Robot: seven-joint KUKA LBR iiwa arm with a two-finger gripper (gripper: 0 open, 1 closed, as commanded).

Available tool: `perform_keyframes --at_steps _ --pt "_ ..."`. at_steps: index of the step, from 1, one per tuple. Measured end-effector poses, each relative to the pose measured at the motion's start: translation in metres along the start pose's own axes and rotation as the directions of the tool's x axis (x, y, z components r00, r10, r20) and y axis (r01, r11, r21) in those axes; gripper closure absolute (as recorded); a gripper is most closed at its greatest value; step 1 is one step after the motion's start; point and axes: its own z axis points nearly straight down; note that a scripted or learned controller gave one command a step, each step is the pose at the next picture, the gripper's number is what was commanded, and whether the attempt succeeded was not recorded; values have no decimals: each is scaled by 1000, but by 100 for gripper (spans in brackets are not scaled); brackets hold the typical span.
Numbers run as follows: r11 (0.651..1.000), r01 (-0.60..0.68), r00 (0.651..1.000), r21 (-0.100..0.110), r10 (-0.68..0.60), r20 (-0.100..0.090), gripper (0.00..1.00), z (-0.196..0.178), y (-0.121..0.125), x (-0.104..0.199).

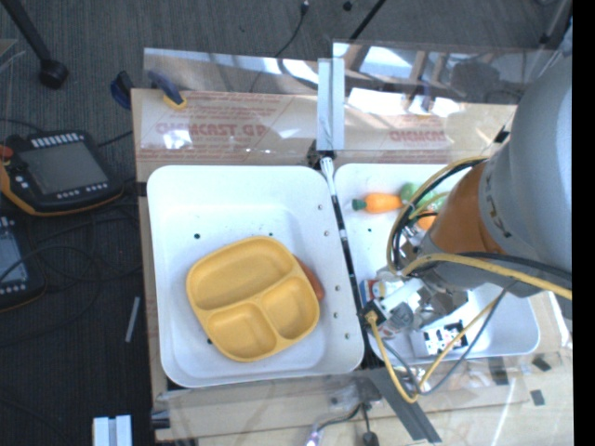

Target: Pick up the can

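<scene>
My gripper [406, 316] is low in the right bin [517, 340], near its front left corner, wrapped in yellow and black cables. The arm's grey body and orange band [465, 221] cover most of that bin's floor and hide what lies under them. A small reddish-brown object [317, 286] peeks out from under the right edge of the yellow plate in the left bin; I cannot tell what it is.
A yellow three-compartment plate [251, 295] lies in the middle of the left bin [232, 198]. An orange carrot toy with a green top [383, 202] rests at the back of the right bin. The divider wall [342, 249] separates the bins just left of the gripper.
</scene>
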Motion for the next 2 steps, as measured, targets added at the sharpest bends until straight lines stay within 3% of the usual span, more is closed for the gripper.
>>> perform_keyframes --at_steps 1,2 --pt "1000 -4 1000 8 4 12 100 -6 -1 -4" --pt "983 -185 982 10 185 28 100 -112 -6 80"
